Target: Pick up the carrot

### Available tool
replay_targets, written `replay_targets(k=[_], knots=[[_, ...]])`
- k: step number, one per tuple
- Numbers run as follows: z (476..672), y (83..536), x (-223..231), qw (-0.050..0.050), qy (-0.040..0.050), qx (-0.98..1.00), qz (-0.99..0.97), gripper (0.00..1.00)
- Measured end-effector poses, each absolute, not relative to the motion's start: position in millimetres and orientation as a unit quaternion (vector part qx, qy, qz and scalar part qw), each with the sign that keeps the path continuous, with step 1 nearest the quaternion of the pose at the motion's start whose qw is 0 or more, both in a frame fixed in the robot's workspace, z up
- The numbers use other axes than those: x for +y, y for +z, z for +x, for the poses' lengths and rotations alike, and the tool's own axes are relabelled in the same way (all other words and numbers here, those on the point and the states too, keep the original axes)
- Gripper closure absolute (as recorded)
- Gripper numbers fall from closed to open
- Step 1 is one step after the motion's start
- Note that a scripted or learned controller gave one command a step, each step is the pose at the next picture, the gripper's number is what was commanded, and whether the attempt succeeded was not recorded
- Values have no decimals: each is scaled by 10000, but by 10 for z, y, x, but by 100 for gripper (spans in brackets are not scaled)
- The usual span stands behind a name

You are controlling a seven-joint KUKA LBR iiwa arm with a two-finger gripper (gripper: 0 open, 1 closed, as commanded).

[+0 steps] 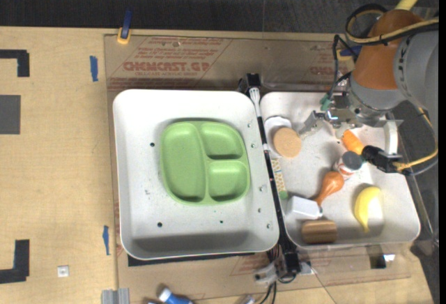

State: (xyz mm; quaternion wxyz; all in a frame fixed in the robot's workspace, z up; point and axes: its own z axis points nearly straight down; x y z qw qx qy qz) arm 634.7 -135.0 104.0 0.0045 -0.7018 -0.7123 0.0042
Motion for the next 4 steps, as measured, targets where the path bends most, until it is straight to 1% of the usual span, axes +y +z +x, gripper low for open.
replay_targets(k=[1,2,3,4], knots=[[6671,895,-2103,211,-45,-7587,-6511,0],[6189,880,-2133,14,-80,-8246,-5657,0],[6219,1014,-2169,-79,-59,-8245,-5658,100],[5587,939,-1041,20,-20,-8465,-5323,100]])
